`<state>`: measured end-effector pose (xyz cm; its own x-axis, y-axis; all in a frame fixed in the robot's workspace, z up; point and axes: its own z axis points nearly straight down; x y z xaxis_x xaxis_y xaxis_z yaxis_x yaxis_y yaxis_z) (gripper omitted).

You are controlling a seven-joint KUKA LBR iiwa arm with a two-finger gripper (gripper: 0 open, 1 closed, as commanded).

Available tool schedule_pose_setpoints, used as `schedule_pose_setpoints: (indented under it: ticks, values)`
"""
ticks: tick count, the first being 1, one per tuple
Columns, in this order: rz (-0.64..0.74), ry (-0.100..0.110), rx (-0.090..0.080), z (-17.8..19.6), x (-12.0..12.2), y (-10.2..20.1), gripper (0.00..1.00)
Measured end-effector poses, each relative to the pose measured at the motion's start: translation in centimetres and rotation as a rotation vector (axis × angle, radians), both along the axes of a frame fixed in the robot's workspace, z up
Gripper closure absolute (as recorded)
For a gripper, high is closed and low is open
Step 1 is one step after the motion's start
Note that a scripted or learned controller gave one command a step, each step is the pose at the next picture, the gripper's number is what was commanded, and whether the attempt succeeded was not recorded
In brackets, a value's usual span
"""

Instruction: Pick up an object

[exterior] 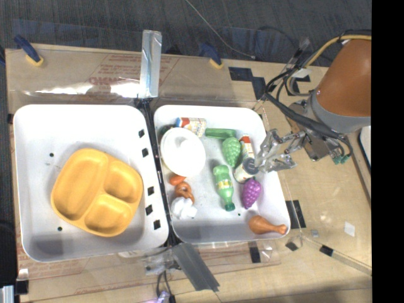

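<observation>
The right bin [271,197] holds several toy foods: a white bowl [182,151], a green bottle [223,185], a bunch of green grapes [231,149], purple grapes [250,192], a chicken drumstick [266,225], a green bar [220,133], a small carton [193,125], an orange and white piece [182,197] and a small white bottle with a red cap [246,150]. My gripper [257,163] hangs over the bin's right side, its tips beside the white bottle and just above the purple grapes. Nothing can be seen held between its fingers.
The left bin [31,137] holds a yellow divided plate [96,190]. Cables [287,109] trail from the arm over the bench at the right. A metal strip [150,65] stands behind the divider between the bins.
</observation>
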<state>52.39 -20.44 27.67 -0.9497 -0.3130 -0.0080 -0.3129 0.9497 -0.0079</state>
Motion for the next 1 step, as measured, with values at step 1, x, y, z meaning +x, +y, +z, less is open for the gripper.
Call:
schedule_pose_setpoints:
  ticks: [1]
  values:
    - [-0.083,0.009,0.005,-2.97,-2.99,-0.51,1.0]
